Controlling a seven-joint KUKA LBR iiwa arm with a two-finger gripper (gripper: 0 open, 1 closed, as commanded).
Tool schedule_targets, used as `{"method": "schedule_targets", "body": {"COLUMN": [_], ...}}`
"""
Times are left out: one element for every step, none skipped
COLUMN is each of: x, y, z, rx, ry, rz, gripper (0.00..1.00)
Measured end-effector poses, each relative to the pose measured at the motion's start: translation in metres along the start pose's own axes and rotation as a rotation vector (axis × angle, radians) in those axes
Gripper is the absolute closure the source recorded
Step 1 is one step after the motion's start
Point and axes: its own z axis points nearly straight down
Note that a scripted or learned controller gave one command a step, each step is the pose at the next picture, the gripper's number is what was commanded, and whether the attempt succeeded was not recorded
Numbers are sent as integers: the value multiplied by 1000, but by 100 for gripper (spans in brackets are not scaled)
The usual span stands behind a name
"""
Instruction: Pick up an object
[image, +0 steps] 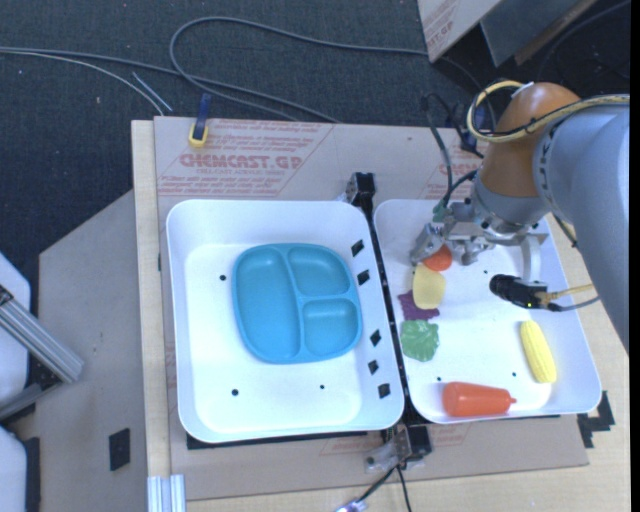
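Carrot (478, 399) front; gripper (443, 243) masks red item's (437, 263) top, grip unclear.

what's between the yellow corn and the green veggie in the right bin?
Bare white bin floor: in the camera view nothing lies between the yellow corn and the green veggie. The orange carrot sits below that stretch, nearer the front rim.
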Motion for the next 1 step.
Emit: {"method": "schedule_targets", "body": {"x": [0], "y": [2], "z": [-15], "rx": [-7], "ry": [-1], "rz": [0], "gripper": [100]}}
